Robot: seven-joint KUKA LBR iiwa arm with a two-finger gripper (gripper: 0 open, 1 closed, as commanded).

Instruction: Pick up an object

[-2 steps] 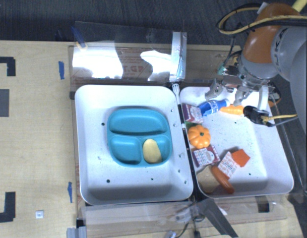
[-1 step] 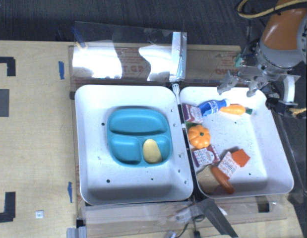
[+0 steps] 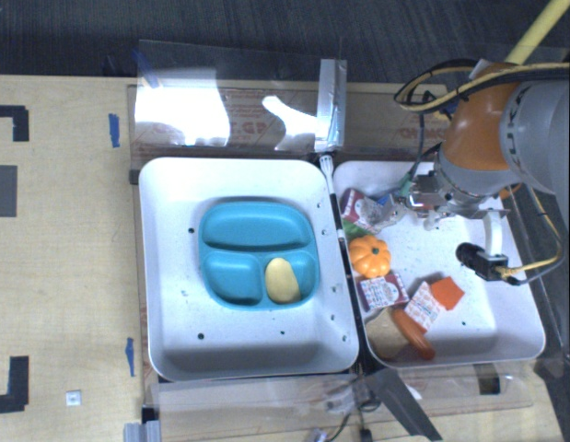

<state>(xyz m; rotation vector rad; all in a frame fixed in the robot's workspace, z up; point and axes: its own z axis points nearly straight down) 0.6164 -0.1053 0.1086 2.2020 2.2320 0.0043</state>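
The two-finger gripper [image 3: 430,203] hangs over the right white bin's [image 3: 515,334] far edge, near a small orange plastic pumpkin [image 3: 370,256].

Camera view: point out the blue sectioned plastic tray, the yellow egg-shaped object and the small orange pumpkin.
Blue sectioned plastic tray [image 3: 252,224], camera view, upper compartment floor.
Yellow egg-shaped object [image 3: 282,280], camera view, its middle.
Small orange pumpkin [image 3: 370,257], camera view, its ribbed body.

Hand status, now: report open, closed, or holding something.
Hand: over the right white bin; open or closed cannot be told.
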